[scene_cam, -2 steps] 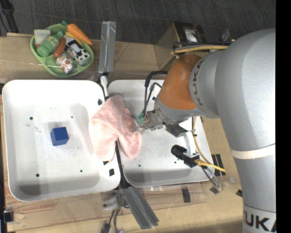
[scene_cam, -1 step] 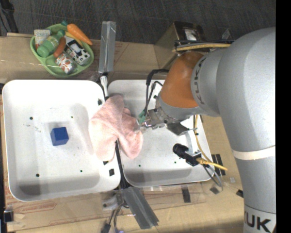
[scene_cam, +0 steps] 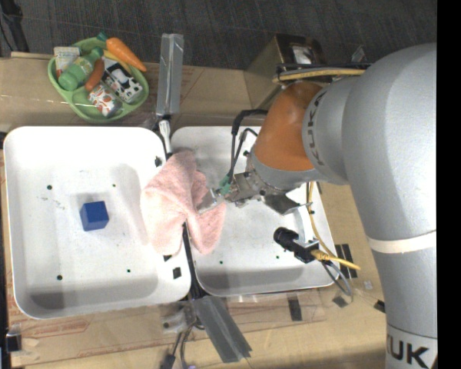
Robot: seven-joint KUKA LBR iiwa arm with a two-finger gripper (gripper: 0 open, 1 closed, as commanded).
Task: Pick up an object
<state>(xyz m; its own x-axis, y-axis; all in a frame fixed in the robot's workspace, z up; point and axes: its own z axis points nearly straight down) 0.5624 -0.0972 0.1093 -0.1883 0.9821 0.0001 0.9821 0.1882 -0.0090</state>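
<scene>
Well to the gripper's left, a blue cube [scene_cam: 94,214] sits on the floor of the left bin [scene_cam: 31,152]. Further back on the desk [scene_cam: 215,83], a green bowl [scene_cam: 65,94] holds toy food. A pink cloth [scene_cam: 180,202] drapes over the wall between both bins, its right edge touching the gripper [scene_cam: 219,194], which seems to pinch a fold, though its fingers are too blurred to tell. The right bin [scene_cam: 253,275] lies beneath the gripper.
</scene>
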